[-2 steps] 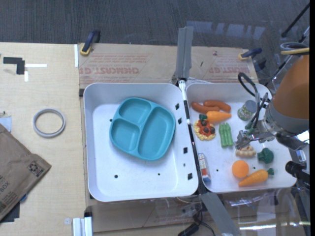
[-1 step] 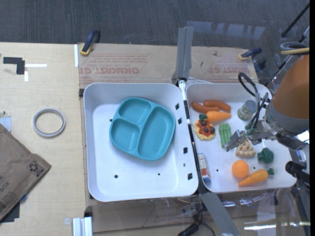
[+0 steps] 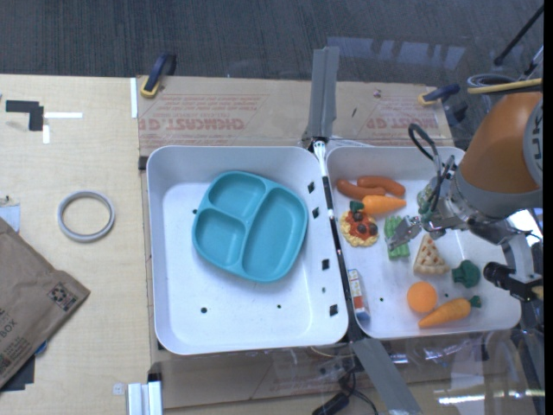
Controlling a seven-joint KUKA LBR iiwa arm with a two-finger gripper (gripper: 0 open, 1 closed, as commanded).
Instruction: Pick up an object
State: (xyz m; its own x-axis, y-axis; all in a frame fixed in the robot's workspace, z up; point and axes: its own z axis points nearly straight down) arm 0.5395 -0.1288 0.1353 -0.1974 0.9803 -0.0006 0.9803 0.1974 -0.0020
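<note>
The tool [image 3: 413, 230] hangs low in the right bin [image 3: 510, 322]; whether it is spread or pinching, I cannot tell. A green toy vegetable [image 3: 397, 236] lies just beside it; it looks light, stiff, slippery plastic, best taken across its narrow middle

Teal plate [image 3: 251, 226] (left bin [image 3: 173, 309]); toy food [image 3: 406, 266] right

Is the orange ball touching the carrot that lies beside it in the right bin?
Apart. The camera view shows a thin strip of white bin floor between the orange ball and the carrot.
</note>
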